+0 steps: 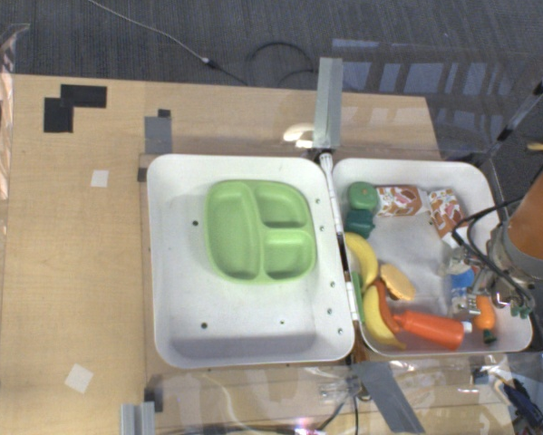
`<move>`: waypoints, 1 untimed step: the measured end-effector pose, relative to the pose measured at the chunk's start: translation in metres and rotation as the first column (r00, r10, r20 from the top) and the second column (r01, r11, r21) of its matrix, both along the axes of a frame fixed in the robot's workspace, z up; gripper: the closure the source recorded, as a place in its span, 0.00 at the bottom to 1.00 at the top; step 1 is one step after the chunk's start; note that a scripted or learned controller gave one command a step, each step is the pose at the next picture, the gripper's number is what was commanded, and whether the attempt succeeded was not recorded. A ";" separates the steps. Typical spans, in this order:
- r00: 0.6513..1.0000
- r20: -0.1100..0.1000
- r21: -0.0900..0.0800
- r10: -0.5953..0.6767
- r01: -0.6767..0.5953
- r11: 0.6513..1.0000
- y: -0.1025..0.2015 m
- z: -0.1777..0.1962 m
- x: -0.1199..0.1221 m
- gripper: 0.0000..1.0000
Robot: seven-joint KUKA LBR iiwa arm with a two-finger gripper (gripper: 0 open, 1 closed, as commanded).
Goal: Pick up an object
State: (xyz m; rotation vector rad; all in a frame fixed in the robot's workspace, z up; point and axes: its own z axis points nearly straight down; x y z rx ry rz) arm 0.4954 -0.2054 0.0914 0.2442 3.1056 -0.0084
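Note:
The right bin (pixel 478 176) holds several toy foods. A green cup-like piece (pixel 360 208) and two printed snack packets (pixel 400 200) (pixel 445 209) lie along its far side. Two yellow bananas (pixel 363 259) (pixel 375 315) lie by the left wall, with a tan bun (pixel 397 284) between them. An orange bottle-shaped piece (pixel 430 329) lies along the near wall. My gripper (pixel 475 284) hangs low over the bin's near right corner, right beside a small blue item (pixel 461 284) and a small carrot (pixel 485 314). The wrist hides what is under it.
The left bin (pixel 162 243) holds a green divided plate (pixel 253 231). A grey metal post (pixel 327 102) stands at the back between the two bins. Cables loop off the arm's orange band (pixel 536 225) over the right bin's right wall.

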 end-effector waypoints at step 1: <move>1.000 0.001 -0.001 0.023 -0.023 1.000 0.000 0.000 0.000 0.00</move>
